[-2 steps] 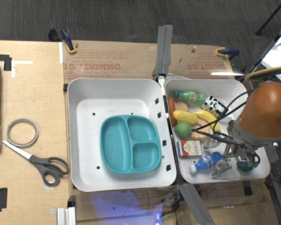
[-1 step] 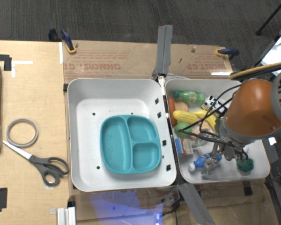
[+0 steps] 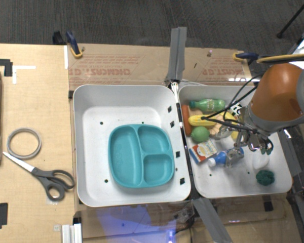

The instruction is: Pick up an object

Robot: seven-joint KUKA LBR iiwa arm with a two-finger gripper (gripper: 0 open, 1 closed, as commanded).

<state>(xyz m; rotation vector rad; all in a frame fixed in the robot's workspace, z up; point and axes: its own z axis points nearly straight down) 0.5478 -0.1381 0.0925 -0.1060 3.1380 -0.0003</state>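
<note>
The right bin (image 3: 281, 186) holds several small objects. A green bottle (image 3: 207, 104) lies at the back, with a yellow piece (image 3: 198, 119) in front of it and a green ball (image 3: 200, 133) below that. A thin orange piece (image 3: 185, 114) lies along the left wall. Nearer the front are a white and red packet (image 3: 204, 150), a small blue bottle (image 3: 220, 159) and a dark green lump (image 3: 265, 176). My gripper (image 3: 247, 145) hangs low over the middle of this bin, just right of the blue bottle, under the orange wrist band (image 3: 276, 92). Cables partly hide it.
The left bin (image 3: 86, 115) holds a teal divided plate (image 3: 141, 156). On the bench to the left lie scissors (image 3: 44, 176) and a tape roll (image 3: 24, 142). A grey divider post (image 3: 177, 52) stands behind the bins.
</note>
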